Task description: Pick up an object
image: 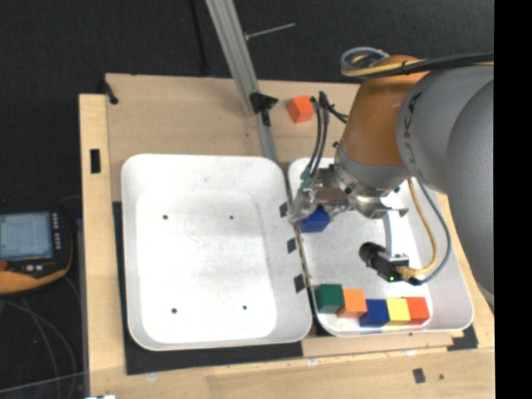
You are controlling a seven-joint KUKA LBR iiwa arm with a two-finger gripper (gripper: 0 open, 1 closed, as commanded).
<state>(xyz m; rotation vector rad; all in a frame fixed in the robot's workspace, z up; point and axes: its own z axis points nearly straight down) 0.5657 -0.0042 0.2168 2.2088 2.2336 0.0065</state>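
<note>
So the arm (416,131) comes in from the right side and hangs over the right bin (453,306), and the tool (314,199) sits down near that bin's left rim. Right under it there's a blue block (313,220), touching or nearly touching the tool's lower end. Can't tell if the tool is clenched on it or released, the wrist and its fittings cover the tips, so honestly no call there.

The arm's big grey and orange body hides most of the right bin's far half, and its right side is cut off at the edge.

Other stuff: along the near rim of the right bin there's a row of blocks packed together, green (329,297), orange (354,302), blue (375,312), yellow (398,309) and another orange one (418,307). The left bin (141,223) is just beside. A lone orange cube (300,110) sits on the bench (166,115) near its far edge, well apart from the bins. A metal pole (237,56) slants in from the far side, ending between the bins.
</note>
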